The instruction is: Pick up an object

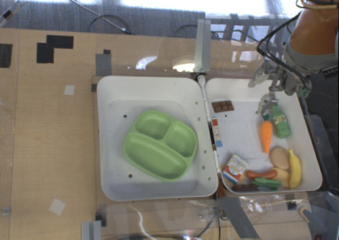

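hovering gripper near right bin far edge, poss. above green bottle.

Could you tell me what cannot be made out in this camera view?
- Hand: too small and cluttered to tell open from shut.
- Green bottle: its top is hidden behind the hand.
- Small box: print too small to read.
- Dark item at the right bin's near rim: unidentifiable.

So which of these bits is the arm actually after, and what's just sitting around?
For the job (any could be picked):
gripper
green bottle
carrot
banana
chocolate bar
small box

Just lying about:
green divided plate
left bin
right bin
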You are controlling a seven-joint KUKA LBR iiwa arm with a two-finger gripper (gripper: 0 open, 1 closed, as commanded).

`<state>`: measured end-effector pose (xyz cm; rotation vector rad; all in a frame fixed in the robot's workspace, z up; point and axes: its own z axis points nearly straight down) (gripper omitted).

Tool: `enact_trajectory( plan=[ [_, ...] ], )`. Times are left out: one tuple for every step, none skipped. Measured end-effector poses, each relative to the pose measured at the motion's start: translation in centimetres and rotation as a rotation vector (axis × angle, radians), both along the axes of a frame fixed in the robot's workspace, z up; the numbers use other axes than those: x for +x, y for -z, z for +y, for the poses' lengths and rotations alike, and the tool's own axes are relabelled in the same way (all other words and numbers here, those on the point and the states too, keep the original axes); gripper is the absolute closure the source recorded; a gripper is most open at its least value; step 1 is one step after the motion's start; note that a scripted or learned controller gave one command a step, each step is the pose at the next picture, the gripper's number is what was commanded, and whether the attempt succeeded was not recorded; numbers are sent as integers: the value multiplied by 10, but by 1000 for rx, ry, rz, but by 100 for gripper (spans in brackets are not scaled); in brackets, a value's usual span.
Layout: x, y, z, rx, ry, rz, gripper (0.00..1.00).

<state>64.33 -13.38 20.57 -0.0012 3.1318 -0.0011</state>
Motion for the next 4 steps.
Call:
enact_trajectory(
  plan=[
    [-49,109,-25,2,198,-1,0],
    [-53,116,-8,2,251,-3,0],
    [-48,100,-8,1,244,-18,100],
    [-121,113,29,-4,-109,-15,100]
  ],
)
